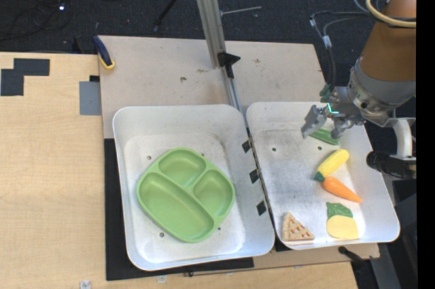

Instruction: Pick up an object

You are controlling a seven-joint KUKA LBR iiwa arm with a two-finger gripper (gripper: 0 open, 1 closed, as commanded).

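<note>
Camera view: the tabletop (170, 70) carries two shallow white bins side by side. The left bin (129, 138) holds a green divided plate (185, 194) with three compartments, lying flat and slightly turned. The right bin (285, 179) holds the candidate objects: a yellow toy corn cob (333, 162), an orange toy carrot (342, 190) touching the corn's lower end, a yellow piece with a green leaf (341, 223) near the front right corner, and a tan waffle-patterned wedge (296, 228) at the front edge. A small flat green piece (325, 138) lies at the back of this bin, directly under the tool. The arm enters from the right, and its jaws (325, 122) sit low over the back right part of the right bin, just above or touching the green piece; the view does not resolve which. Whether the jaws stand wide or narrow cannot be told at this angle, and nothing is visibly held between them. Judged step: approach or descent for a grasp, with no object yet lifted. The next move would call for the jaws to straddle the green piece, close on it, and lift straight up; because the piece is thin and flat, a slip or an empty close is a likely fault.
</note>
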